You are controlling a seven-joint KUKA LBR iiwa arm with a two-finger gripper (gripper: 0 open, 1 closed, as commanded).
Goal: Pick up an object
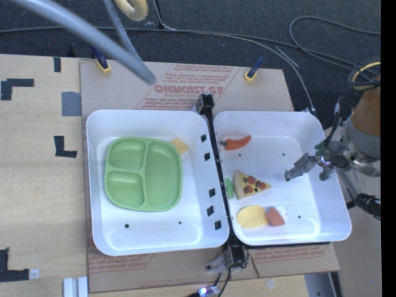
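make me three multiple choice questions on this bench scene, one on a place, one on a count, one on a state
1. Where does the green divided plate lie?
A. in the left bin
B. in the right bin
C. on the cardboard outside the bins

2. How many compartments does the plate have?
A. two
B. three
C. five

3. What is between the gripper fingers?
A. the toy pizza slice
B. the toy chili pepper
C. nothing

Answers:
1. A, the plate sits on the floor of the left bin, a small yellow piece by its upper right corner.
2. B, two smaller sections at the left and one long one at the right.
3. C, the gripper is over bare bin floor in the right bin, while the toy pizza slice and the toy chili pepper lie apart from it to its left.
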